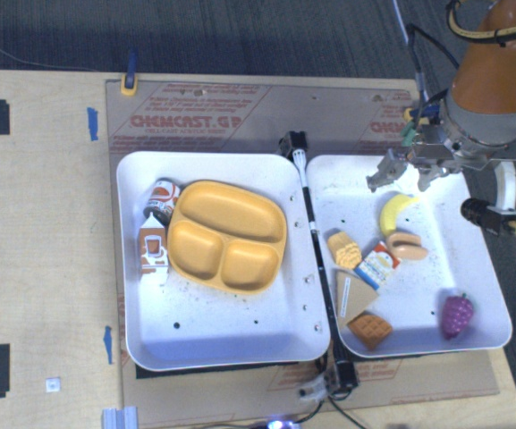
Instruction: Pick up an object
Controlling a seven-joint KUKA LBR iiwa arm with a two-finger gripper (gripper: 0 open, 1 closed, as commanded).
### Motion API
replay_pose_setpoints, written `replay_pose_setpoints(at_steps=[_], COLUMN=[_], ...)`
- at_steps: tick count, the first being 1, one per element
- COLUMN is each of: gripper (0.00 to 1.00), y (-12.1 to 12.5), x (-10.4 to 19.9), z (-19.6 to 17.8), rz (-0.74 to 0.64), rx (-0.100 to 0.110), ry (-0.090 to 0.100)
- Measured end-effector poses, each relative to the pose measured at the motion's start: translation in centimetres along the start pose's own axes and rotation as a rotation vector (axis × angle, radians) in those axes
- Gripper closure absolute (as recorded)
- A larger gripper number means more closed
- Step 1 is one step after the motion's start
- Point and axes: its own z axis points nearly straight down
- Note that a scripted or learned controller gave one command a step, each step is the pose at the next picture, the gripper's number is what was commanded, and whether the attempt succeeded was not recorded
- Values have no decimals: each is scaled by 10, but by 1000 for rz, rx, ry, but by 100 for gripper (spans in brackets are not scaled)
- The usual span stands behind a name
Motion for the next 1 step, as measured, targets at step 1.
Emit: replay_pose_setpoints(at_steps=[1], gripper=[0], y=[-46], x=[-60], z=[137], rz=[1], rx=[-11], ry=[-4])
